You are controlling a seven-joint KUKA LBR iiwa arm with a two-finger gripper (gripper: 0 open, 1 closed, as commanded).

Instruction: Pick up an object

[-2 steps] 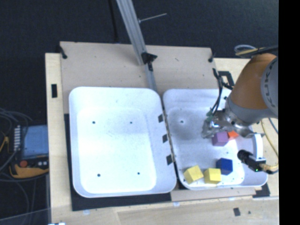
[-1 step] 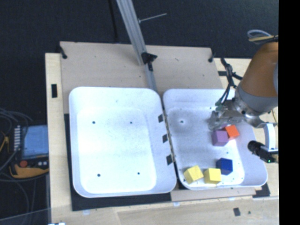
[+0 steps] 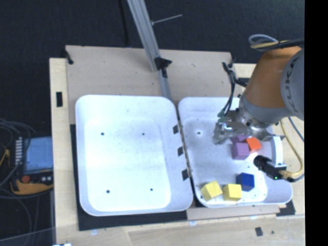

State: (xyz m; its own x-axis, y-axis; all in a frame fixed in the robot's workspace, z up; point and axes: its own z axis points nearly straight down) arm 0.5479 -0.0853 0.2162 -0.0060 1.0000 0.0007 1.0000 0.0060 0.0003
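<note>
You have two white bins on the counter (image 3: pixel 205 58): the left bin (image 3: pixel 125 99) sits at the centre-left of the frame, and the right bin (image 3: pixel 192 109) is pressed against it, their rims meeting along a line with small dark clips. The open floor in the right bin lies in its upper left and middle; its lower edge and right side are crowded.

Your hand (image 3: pixel 224 133) is low over the upper middle of the right bin, with the grey arm and its orange band (image 3: pixel 269 78) filling the upper right of the frame above it. You cannot tell from this angle how far the fingers are spread, and nothing can be seen gripped between them.

The purple block (image 3: pixel 239 150) lies just to the lower right of the hand, with the orange block (image 3: pixel 253 144) touching or almost touching its right side. Lower down, the blue block (image 3: pixel 246 181) sits near the bin's lower right, and two yellow blocks (image 3: pixel 210 190) (image 3: pixel 232 191) rest side by side against the lower rim. A black cable fitting (image 3: pixel 266 167) hangs over the right side of the bin near the blue block.

The counter is pale wood, with dark floor around it. A grey metal pole (image 3: pixel 146 32) slants down from the top centre to the bins' shared upper edge. At the far left of the frame you see a blue device (image 3: pixel 38 155) with cables.
</note>
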